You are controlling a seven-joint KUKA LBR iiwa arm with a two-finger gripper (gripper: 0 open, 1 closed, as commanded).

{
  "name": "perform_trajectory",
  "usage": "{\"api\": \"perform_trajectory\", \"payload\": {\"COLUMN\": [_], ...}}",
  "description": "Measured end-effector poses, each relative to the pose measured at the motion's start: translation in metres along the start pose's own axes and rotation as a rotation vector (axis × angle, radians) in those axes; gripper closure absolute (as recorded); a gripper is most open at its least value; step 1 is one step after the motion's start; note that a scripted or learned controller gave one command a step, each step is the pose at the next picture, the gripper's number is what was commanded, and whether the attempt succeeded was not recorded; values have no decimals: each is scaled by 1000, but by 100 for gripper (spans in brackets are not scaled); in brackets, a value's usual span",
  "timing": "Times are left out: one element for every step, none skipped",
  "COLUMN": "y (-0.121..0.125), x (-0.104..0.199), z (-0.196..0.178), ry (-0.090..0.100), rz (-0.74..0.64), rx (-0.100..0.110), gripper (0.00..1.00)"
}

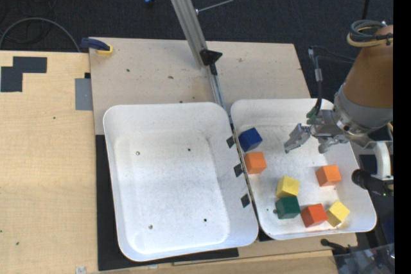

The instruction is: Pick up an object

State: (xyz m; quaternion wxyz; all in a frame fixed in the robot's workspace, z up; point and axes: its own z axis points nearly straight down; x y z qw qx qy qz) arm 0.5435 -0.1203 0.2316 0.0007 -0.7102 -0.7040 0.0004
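Nearest the camera, along the front of the right bin (359, 226), a green block (287, 207), a red block (313, 214) and a yellow block (338, 212) are seen in a rough row, the red and the yellow touching or very nearly so. Just behind the green block a second yellow block (288, 187) is found, and to its right, well apart, an orange block (328, 174). Further back, by the bin's left wall, another orange block (255, 162) is set, with a blue block (250, 138) just behind it. The left bin (128, 138) is seen beside the right one on the surface (154, 74). The pincer (300, 138) is held over the middle of the right bin, apart from every block, and nothing is seen between its fingers; whether they are spread wide or drawn narrow cannot be told. At the far side, a slanted metal rail (186, 13) is seen rising from the surface, with a small blue and yellow clamp (97, 45) at the far left corner.
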Motion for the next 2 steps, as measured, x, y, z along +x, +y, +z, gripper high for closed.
{"api": "perform_trajectory", "payload": {"y": [0,59], "x": [-1,48], "z": [-10,-14], "ry": [0,1], "rz": [2,-15], "rx": [0,-3], "gripper": [100,100]}}
